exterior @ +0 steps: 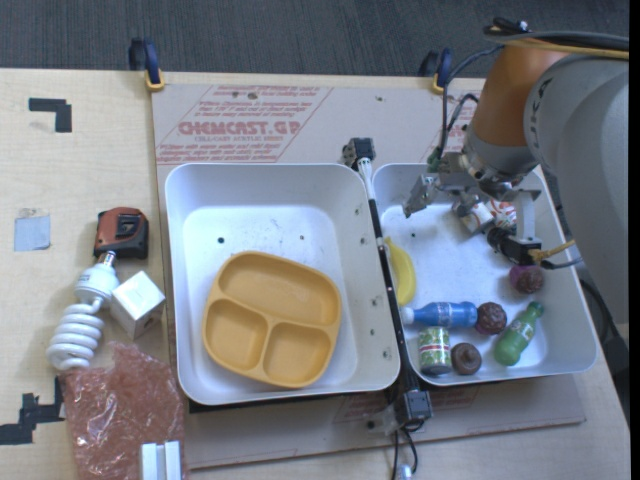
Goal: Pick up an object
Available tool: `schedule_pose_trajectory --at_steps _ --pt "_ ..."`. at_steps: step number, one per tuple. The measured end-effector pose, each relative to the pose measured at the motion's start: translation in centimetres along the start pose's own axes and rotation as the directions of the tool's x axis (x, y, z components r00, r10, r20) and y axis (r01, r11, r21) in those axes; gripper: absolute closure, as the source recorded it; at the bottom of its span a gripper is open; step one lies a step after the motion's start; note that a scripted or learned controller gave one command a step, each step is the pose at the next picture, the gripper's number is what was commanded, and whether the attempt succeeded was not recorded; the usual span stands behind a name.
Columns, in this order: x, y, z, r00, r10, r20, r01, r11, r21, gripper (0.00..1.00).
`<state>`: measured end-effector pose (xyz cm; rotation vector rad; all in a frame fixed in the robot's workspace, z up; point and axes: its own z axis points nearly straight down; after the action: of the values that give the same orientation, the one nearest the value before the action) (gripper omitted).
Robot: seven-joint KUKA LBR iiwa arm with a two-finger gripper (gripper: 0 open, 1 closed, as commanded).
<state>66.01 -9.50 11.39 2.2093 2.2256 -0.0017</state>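
Evenly lit, bright, diffuse overhead light. Soft short shadows only: under the compartmented yellow plastic tray at lower centre, along inner walls of the two shallow white plastic bins. Mild glare on white bin floors, near blown out at right-centre. Dull sheen on the orange-banded grey robot arm at upper right, slightly soft focus there. Dark grey carpet strip along top noisy, low detail. Small items at lower right soft, labels unreadable. Slight barrel bend at frame edges.
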Motion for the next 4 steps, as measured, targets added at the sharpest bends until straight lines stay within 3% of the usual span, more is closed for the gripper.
schedule_pose_trajectory --at_steps 1,2,3,4 --pt "0.2 -4.6 2.1 1.000 0.008 -0.004 -0.008 1.000 0.003 0.00" --pt "0.1 -4.5 1.1 1.000 0.010 -0.003 -0.010 1.000 0.002 1.00" --pt "0.1 -4.5 1.1 1.000 0.010 -0.003 -0.010 1.000 0.002 0.00" --pt "0.0 -4.4 0.1 1.000 0.010 -0.002 -0.010 1.000 0.000 1.00"
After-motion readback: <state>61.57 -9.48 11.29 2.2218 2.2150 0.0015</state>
